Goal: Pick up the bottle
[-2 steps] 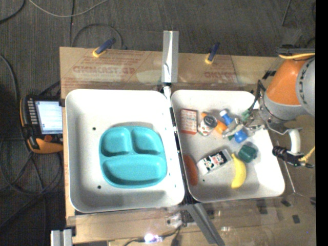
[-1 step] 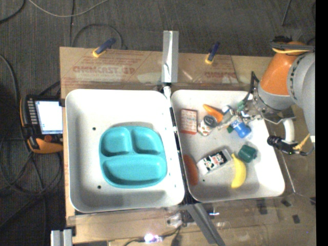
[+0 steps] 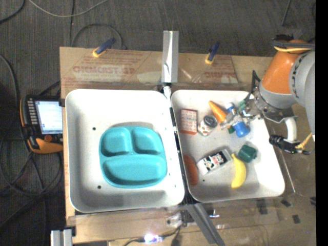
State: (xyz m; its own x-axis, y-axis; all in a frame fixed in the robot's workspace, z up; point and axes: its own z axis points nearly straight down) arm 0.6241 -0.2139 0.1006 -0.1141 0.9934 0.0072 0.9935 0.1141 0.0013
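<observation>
**Gripper low over the upper right of the right bin, near a blue-capped item**

Gripper [image 3: 245,111] work is going on at the upper right of the right bin [image 3: 271,186], where the arm [image 3: 287,76] has reached in over the rim from the right. The fingers are lost in clutter and metal glare, so I cannot tell how they stand, nor whether anything sits between them.

Just below the tool lies a small item with a blue cap [image 3: 240,128], touching or almost touching it; that is probably the bottle, though at this size it may be something else. An orange carrot-like piece [image 3: 217,110] lies just to its left, and a small round tin [image 3: 208,122] beside that, so the tool has crowded neighbours on that side.

Elsewhere in the same bin, well apart from the tool, are a red-and-white packet [image 3: 188,120] against the left wall, a black-and-white box [image 3: 213,160], a banana [image 3: 238,171], a dark green block [image 3: 247,152] and a brown sausage shape [image 3: 191,169].

In the left bin [image 3: 77,188] a teal divided tray [image 3: 134,156] lies flat and takes no part in this step.

Judging by the low wrist, the grasp itself is in hand, and no lift has begun.
</observation>
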